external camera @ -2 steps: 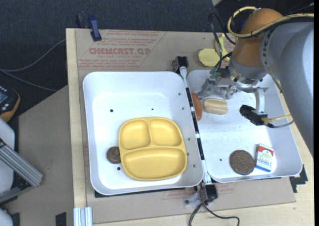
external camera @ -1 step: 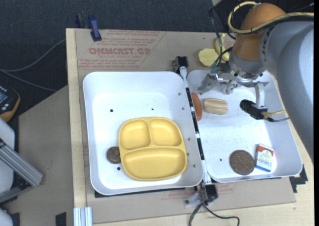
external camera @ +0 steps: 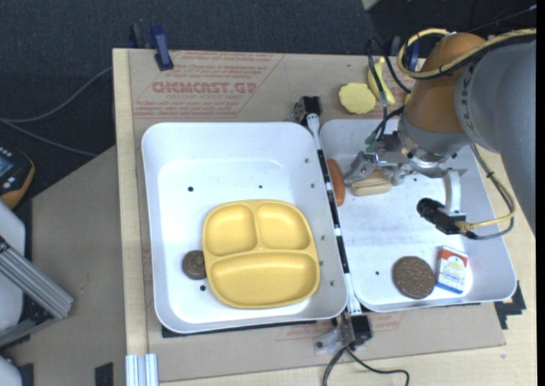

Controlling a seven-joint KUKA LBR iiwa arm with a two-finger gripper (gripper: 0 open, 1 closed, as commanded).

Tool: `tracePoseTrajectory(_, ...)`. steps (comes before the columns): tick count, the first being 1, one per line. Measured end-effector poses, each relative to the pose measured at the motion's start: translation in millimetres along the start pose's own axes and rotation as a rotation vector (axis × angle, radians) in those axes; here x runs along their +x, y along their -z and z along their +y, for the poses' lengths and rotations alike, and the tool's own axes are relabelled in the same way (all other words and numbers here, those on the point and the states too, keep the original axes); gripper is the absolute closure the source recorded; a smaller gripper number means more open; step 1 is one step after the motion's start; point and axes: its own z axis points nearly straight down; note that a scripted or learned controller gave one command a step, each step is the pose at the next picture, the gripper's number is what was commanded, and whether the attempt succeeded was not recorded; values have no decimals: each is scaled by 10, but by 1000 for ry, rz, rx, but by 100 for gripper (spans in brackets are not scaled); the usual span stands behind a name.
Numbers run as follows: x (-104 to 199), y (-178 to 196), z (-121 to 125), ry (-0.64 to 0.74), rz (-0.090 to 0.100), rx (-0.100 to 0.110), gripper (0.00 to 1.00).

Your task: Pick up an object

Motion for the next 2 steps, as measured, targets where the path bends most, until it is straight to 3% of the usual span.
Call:
tracePoseTrajectory(1, 3, 103, 25, 1, -1, -6, 100)
tracePoseTrajectory(2, 588, 1160, -354, 5, -1, -5, 100)
